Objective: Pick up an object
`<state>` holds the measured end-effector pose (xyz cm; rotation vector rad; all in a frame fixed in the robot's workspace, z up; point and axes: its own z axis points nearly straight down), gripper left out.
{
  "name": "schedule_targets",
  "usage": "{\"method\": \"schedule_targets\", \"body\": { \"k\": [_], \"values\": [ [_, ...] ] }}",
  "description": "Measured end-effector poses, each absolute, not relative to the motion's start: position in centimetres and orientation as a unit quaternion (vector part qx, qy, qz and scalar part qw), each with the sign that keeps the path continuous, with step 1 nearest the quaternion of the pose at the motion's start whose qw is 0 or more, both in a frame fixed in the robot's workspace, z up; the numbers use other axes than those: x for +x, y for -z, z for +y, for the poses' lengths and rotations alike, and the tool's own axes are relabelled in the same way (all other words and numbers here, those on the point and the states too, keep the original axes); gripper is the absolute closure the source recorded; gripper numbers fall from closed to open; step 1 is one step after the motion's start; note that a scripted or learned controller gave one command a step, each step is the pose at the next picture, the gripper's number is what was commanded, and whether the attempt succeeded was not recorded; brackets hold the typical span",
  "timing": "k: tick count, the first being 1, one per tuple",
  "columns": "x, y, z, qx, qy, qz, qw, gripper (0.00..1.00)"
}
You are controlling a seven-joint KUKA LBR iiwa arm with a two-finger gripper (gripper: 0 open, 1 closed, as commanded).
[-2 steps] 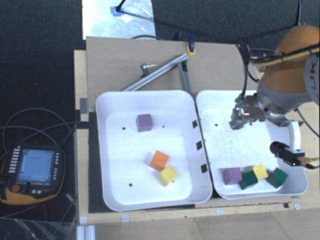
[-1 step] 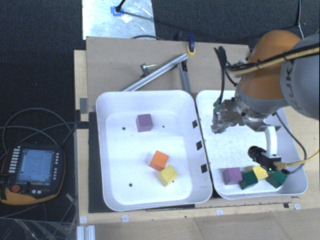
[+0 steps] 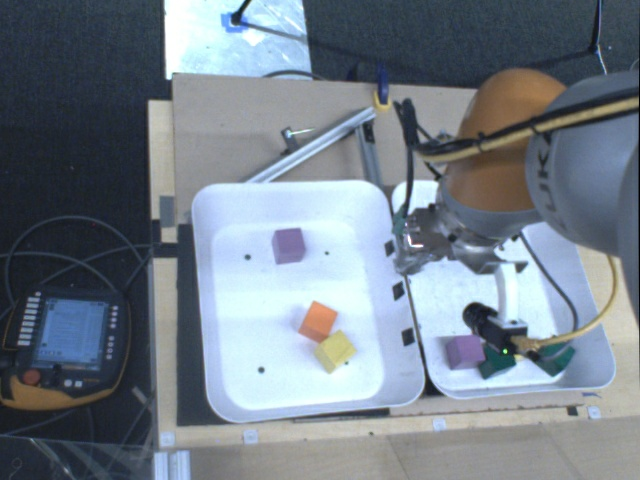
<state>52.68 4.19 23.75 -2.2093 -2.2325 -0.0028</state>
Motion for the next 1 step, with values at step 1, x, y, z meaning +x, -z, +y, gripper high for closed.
{"method": "schedule_targets", "body": {
  "k": [1],
  "values": [
    [51.89, -22.57, 9.39, -0.703, 0.0007, -0.711, 0.001, 1.00]
  ]
}}
